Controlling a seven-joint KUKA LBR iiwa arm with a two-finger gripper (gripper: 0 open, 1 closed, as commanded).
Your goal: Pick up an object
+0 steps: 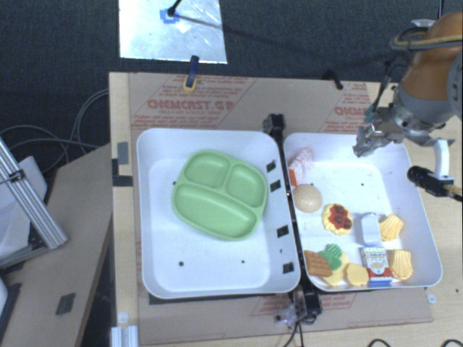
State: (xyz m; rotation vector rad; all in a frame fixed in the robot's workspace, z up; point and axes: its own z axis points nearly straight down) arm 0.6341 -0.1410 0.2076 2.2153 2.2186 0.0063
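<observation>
Two white bins [217, 284], one green plate [219, 194]

1. Two bins sit side by side on the bench: the left bin [155, 266] and the right bin [423, 248], their inner walls touching along the middle.
2. A divided plate [219, 194] lies in the left bin, near its centre.
3. My gripper [367, 142] hangs over the right bin's far edge, apart from everything in it.
4. In the right bin, a wrapped packet [300, 164] lies at the far left, a round bun [307, 197] just before it.
5. A small tart [338, 219] lies right of the bun, a cup [370, 228] beside that.
6. A cluster of toy foods [358, 264] lines the near wall.
</observation>
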